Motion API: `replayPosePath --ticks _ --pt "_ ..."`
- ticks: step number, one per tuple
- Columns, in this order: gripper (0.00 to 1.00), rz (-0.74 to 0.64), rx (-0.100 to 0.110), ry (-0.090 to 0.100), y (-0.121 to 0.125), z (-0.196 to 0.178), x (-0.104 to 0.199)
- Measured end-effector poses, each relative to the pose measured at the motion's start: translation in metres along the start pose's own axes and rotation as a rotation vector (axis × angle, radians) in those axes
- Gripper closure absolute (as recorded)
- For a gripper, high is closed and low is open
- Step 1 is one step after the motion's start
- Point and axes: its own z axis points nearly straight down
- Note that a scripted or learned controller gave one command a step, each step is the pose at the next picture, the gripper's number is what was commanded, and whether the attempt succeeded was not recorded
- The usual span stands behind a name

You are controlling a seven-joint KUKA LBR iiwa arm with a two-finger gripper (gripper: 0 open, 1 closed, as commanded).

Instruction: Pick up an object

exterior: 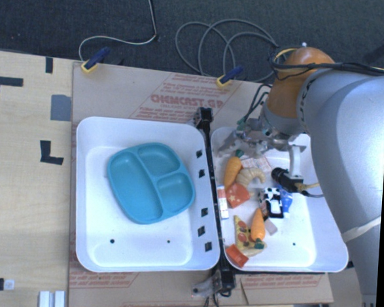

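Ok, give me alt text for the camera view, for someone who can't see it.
A grey robot arm with an orange band reaches from the right over the right white bin, which holds a clutter of small toy foods including an orange carrot. The left white bin holds a blue divided plate. Both bins sit on a cardboard sheet.

I see two bins side by side on the bench: the left bin (89,175) holds a divided plate (151,181) lying near its middle. The right bin (316,247) holds a cluster of small toys along its left half, a carrot (232,170) behind, another carrot (258,224) in front, a pizza slice (243,234) beside it.
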Motion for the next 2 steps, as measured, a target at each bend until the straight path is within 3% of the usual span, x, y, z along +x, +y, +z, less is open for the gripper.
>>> replayPosePath --ticks 2 --pt "0.0 0.001 0.0 -0.002 -0.0001 -0.0001 0.001"
